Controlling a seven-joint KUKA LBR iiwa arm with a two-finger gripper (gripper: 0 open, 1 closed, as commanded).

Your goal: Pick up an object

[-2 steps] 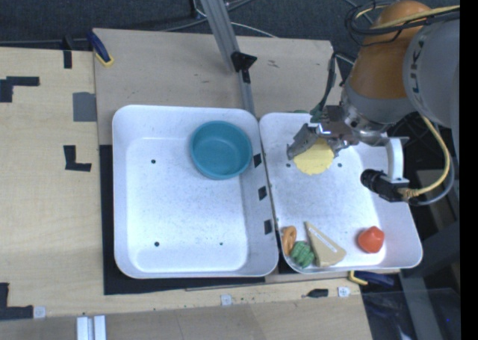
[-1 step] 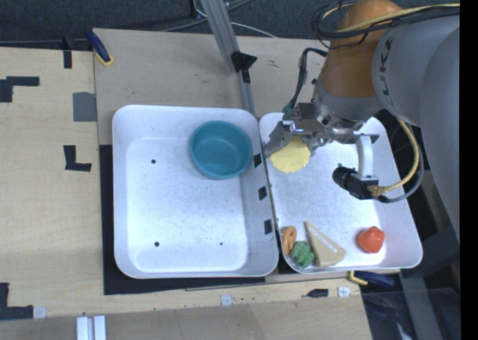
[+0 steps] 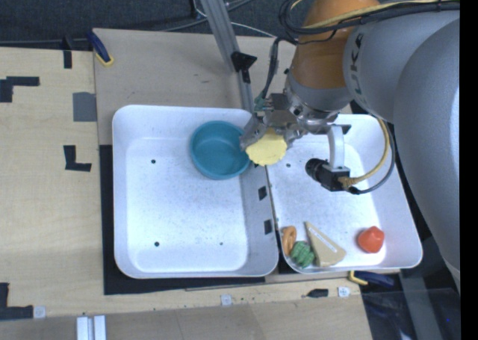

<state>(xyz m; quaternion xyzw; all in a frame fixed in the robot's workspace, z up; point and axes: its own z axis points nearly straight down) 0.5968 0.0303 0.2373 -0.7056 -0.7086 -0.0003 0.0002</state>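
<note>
My gripper hangs over the divider between the two bins, at the top of the right bin. A round pale yellow object sits between its fingers, which are shut on it from above. Directly to its left a blue bowl stands upright in the upper right part of the left bin, its rim nearly touching the yellow object. The grey arm with its orange band covers the right bin's back edge.
Along the right bin's front edge lie a red tomato-like ball, a tan wedge, a green piece and a small orange piece. A black cable connector hangs over the right bin's middle.
</note>
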